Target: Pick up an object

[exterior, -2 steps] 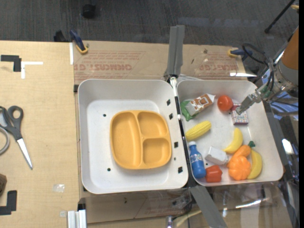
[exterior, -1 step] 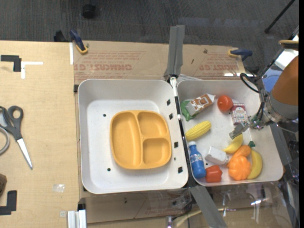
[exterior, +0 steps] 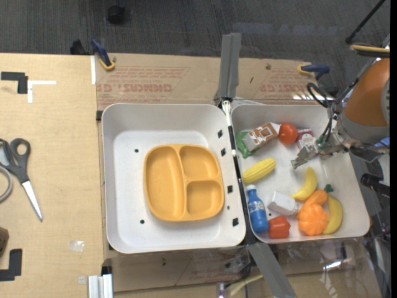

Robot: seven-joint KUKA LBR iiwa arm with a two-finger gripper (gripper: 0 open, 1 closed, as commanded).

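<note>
Where the arm (exterior: 366, 101) enters from the right edge of the frame, its gripper (exterior: 308, 154) hangs low over the upper part of the right bin (exterior: 353, 228); whether it is released or clenched cannot be told, and nothing can be made out in its grasp. Just left of it lie a red tomato (exterior: 288, 133) and a green and brown packet (exterior: 258, 138). Below the gripper a banana (exterior: 306, 184) rests near the bin's middle, with a yellow corn cob (exterior: 258, 169) to its left. Toward the lower part of the bin sit a blue bottle (exterior: 256, 210), a small white block (exterior: 282, 202), a red pepper (exterior: 279, 227), an orange pumpkin (exterior: 312, 219), a carrot (exterior: 318, 197) and a second banana (exterior: 335, 215) at the lower right. The left bin (exterior: 118, 179) holds a yellow divided plate (exterior: 184, 182) at its centre. On the bench at the far left of the frame lie scissors (exterior: 22, 172).
</note>
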